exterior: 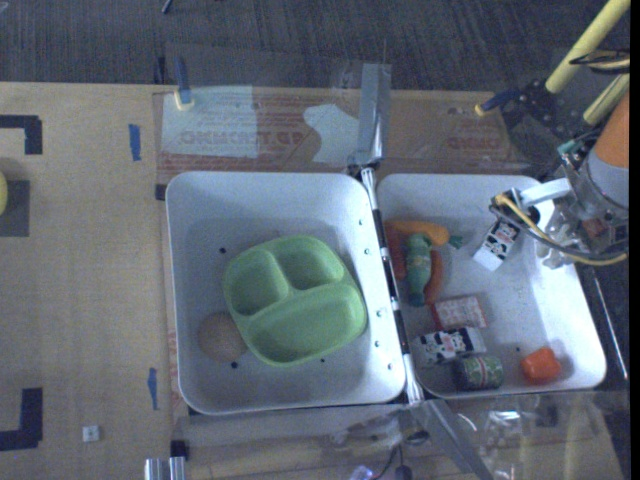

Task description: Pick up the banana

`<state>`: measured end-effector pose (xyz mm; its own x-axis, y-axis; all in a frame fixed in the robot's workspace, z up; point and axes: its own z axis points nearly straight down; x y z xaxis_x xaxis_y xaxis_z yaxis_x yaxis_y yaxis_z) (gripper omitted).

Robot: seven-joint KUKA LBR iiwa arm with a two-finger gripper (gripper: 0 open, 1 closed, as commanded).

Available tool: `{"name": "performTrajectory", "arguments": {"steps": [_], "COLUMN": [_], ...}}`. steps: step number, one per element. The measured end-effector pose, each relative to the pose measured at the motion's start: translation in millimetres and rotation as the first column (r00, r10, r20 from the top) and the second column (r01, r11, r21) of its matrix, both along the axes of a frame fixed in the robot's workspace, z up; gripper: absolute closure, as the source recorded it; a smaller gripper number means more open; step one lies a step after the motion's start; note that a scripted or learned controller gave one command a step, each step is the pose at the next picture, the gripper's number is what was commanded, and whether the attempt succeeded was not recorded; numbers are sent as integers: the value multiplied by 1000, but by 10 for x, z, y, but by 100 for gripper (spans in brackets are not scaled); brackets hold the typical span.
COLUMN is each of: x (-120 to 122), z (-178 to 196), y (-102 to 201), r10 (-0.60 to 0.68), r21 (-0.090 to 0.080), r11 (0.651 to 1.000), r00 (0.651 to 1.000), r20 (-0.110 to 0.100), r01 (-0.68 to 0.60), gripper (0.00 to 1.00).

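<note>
Step in hand, by my reading: approach. Nothing lifted yet.

Arm enters at 3 o'clock, over the right bin. Hand hangs over that bin's upper middle, beside a small white carton with a dark label. Whether it is spread or pressed together: cannot tell, cables and wrist clutter hide it. Nothing visibly pinched.

Banana: no plainly yellow, curved fruit to be made out. Best candidate is the orange-yellow elongated piece at 9 to 10 o'clock in the right bin, close to the divider wall, lying across the top of a green vegetable and touching it. Identification uncertain.

Other items in the right bin: a pink packet near centre, a black-and-white carton and a green can at 6 to 7 o'clock, an orange fruit at 5 o'clock.

Left bin: green divided plate, tan ball at its 8 o'clock, touching the rim.

Next move, as judged: travel toward 9 o'clock past the white carton, line up across the candidate's narrow width, descend. Risks: divider wall close by, the green vegetable getting caught too.
</note>
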<state>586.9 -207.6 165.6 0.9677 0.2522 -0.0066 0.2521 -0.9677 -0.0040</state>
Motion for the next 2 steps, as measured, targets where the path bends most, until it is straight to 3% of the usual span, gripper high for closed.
{"name": "performTrajectory", "arguments": {"steps": [1, 2], "x": [-485, -1091], "z": [143, 3], "y": [-157, -156], "r10": [36, 120], "r21": [3, 3], "r11": [999, 993], "r00": [999, 993], "r20": [-1, 0], "r01": [-36, -120], "gripper": [100, 100]}}
